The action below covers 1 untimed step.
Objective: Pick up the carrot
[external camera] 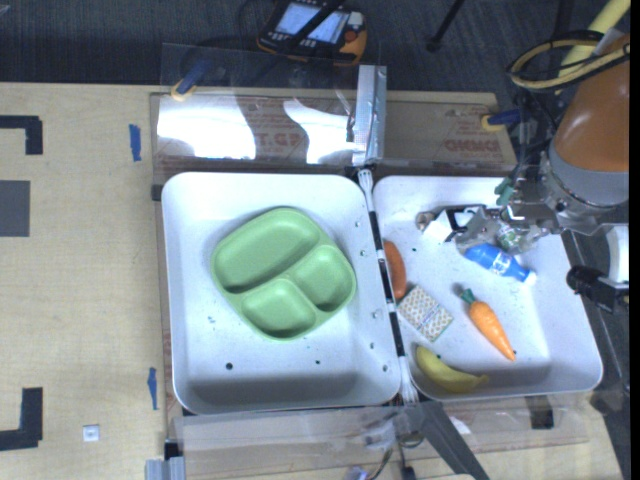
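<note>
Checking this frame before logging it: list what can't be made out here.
- Gripper: small and glary against the white bin in the camera view; finger state unreadable.
- Blue bottle: its upper end is covered by the gripper.
- Orange item by the divider: partly hidden; identity unclear.
- Arm: cut off at the right edge.

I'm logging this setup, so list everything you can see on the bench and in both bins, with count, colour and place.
divided plate: one, green, three compartments, middle of the left bin.
left bin: one, white, holds the plate.
right bin: one, white, holds the small items.
carrot: one, orange with green top, right bin, right of centre, lying free.
banana: one, yellow, front edge of the right bin.
patterned packet: one, white with speckles, right bin, left of the carrot.
orange-red item: one, against the right bin's left wall; kind unclear.
blue bottle: one, blue, back of the right bin, under the gripper.
handheld controller: one, dark with lit screen, behind the bins.
gripper: one, metallic, above the blue bottle.
</note>
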{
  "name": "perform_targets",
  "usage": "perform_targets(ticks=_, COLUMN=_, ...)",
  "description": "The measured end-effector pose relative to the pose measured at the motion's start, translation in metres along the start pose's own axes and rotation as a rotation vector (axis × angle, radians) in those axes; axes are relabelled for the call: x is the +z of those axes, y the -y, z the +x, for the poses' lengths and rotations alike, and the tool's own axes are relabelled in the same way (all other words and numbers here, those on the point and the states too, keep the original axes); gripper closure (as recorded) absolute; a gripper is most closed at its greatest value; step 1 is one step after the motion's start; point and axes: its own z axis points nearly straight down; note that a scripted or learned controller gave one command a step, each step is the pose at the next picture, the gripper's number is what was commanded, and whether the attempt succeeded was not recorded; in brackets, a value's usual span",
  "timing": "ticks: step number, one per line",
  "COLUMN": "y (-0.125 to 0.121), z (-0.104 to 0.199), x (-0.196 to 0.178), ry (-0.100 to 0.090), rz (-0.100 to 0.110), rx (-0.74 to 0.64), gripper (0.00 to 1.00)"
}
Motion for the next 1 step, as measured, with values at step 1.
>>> perform_targets(ticks=1, y=0.0229, z=-0.0163, x=0.1322, ry=0.001, rz=-0.002, rx=-0.105, gripper=0.00)
